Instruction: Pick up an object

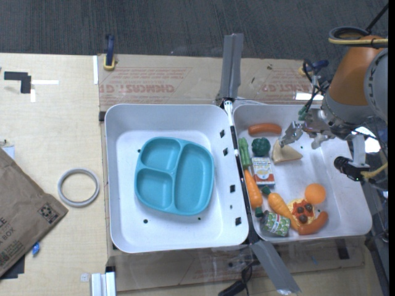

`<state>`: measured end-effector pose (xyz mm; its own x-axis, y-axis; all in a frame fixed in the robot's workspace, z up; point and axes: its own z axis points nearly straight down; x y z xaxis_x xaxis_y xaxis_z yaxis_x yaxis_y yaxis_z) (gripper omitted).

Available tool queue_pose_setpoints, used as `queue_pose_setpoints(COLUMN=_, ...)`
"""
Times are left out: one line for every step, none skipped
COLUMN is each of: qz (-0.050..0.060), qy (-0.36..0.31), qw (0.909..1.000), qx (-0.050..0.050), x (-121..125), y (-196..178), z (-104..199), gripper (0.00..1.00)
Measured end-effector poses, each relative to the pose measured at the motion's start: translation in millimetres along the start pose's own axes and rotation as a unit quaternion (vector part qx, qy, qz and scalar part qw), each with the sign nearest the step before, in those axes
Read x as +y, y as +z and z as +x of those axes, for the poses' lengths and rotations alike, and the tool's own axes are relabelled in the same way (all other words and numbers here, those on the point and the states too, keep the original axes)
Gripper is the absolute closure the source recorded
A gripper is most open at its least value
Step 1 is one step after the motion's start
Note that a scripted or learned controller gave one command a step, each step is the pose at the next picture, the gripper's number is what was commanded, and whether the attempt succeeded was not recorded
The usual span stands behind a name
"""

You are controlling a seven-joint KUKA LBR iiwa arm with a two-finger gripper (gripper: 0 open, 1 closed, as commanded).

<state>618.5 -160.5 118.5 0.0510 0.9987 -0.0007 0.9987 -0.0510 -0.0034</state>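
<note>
Pincer [303,134] is hovering, fingers spread, over right bin [345,227] | tan wedge [287,155] is lying just below-left, nothing gripped | advice: centre over wedge, descend squarely before closing

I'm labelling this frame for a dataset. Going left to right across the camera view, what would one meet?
Brown cardboard box → tape ring → blue divided plate in the left bin → juice carton → orange ball → gripper.
</note>
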Motion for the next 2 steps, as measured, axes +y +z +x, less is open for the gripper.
queue_pose_setpoints(qz=-0.007, qy=-0.088, qw=0.996, qx=-0.008, x=-5.0, y=16.4, z=43.6, gripper=0.0)
queue_pose_setpoints(qz=-0.001, qy=-0.08, qw=0.9968, qx=0.0, x=-54.3, y=27.7, z=52.5, gripper=0.0)
